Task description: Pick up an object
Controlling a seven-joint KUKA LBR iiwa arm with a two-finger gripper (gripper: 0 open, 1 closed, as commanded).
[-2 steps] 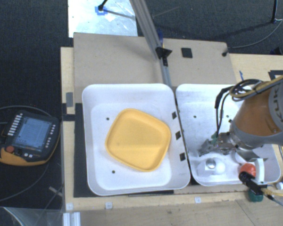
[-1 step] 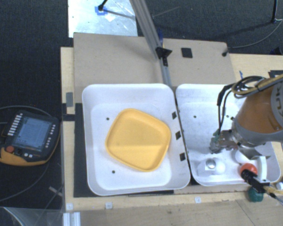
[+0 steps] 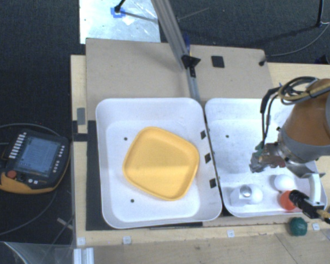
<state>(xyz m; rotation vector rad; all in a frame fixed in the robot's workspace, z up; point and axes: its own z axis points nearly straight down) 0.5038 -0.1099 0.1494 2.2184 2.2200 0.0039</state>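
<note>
A grey KUKA arm with an orange band reaches in from the right, its gripper [image 3: 262,163] low over the floor of the right-hand bin [image 3: 225,120]. From this slanted overhead angle it cannot be told how the jaws stand or whether they have hold of anything. The likely targets lie close by along the bin's near wall: a white ball [image 3: 282,182] just beside the gripper, an orange-red object [image 3: 286,200] in the corner, and a small white-and-metallic piece [image 3: 248,193] further left. Their crowding against the wall probably explains the arm's low approach. The left-hand bin [image 3: 107,147] holds a yellow square plate [image 3: 161,163], well apart from the gripper. A green ball [image 3: 297,226] sits outside the bins.
</note>
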